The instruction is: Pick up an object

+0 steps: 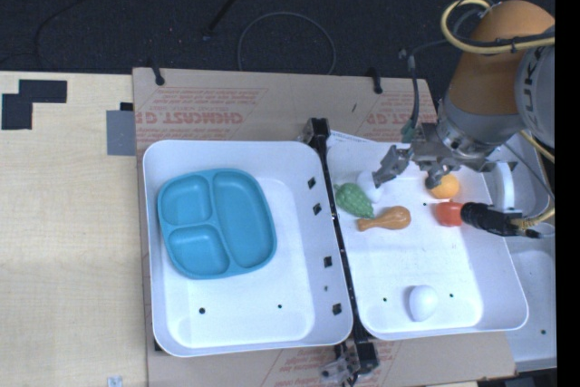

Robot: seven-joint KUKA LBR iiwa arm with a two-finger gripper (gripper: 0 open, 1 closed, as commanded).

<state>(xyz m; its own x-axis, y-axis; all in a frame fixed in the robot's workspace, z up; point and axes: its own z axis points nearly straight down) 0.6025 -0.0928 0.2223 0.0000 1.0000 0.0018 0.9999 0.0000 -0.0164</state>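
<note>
Where gripper (419, 166) hovers — drumstick (384, 218) lies left-right.

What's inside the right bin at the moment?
In the right bin: a green piece, a tan drumstick, an orange ball, a red piece, a white egg. The arm covers the far corner.

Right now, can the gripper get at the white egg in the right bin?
Probably yes. The white egg lies alone near the front of the right bin, nothing over or beside it. The gripper hovers at the far end, above the other toys.
</note>
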